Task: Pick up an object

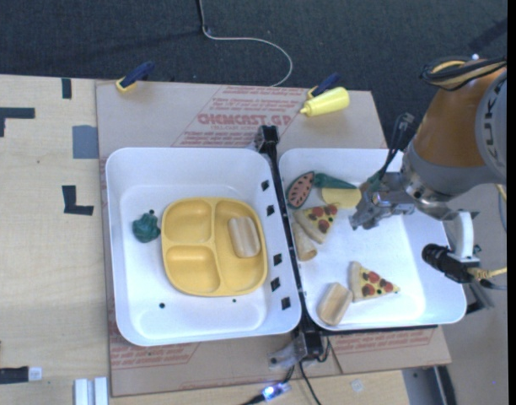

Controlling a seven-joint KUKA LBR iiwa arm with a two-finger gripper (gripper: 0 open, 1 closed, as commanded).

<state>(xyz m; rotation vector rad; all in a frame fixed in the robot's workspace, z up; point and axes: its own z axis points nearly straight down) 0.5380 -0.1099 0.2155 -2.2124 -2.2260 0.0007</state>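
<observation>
My gripper (365,212) hangs over the right bin (427,306), just right of a pizza slice (319,220) and a yellow piece with a green end (338,194). A watermelon slice (299,189) lies at the bin's left wall, with a tan cone-like piece (304,245) below it. A second pizza slice (372,282) and a bread roll (333,303) lie near the front. Nothing shows between the dark fingers.
The left bin (131,310) holds a yellow divided plate (209,247) with a bread piece (244,235) in it, and a green broccoli (146,225) beside it. A yellow clamp (327,102) and a cable (241,36) lie behind the bins.
</observation>
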